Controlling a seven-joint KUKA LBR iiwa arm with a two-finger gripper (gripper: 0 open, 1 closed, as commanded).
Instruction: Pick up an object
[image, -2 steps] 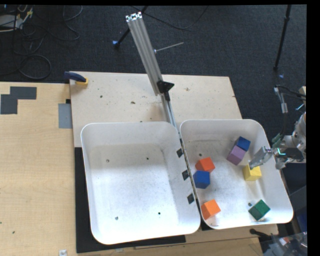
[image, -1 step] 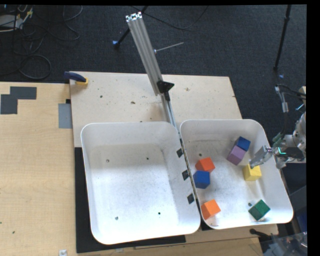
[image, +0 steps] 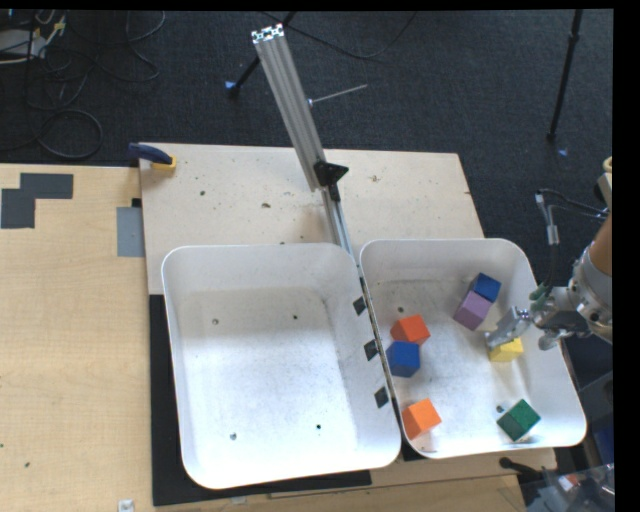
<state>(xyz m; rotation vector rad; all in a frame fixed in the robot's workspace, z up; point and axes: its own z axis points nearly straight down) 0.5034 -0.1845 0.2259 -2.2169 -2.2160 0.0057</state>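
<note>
The right bin (image: 440, 262) holds several small blocks. A yellow block (image: 508, 349) lies near its right wall, and my gripper (image: 517, 327) hovers just above and beside it, reaching in from the right. A purple block (image: 472, 309) and a blue block (image: 486, 287) sit just left of the gripper. Toward the bin's left side lie an orange block (image: 410, 329) and a second blue block (image: 403, 358). Another orange block (image: 421, 416) and a green block (image: 518, 420) rest near the front edge.
The left bin (image: 200, 270) stands beside the right one, with black clips along the shared wall (image: 368, 330). A slanted metal post (image: 298, 110) rises behind the bins. A blue and yellow clamp (image: 152, 156) lies at the bench's far left corner.
</note>
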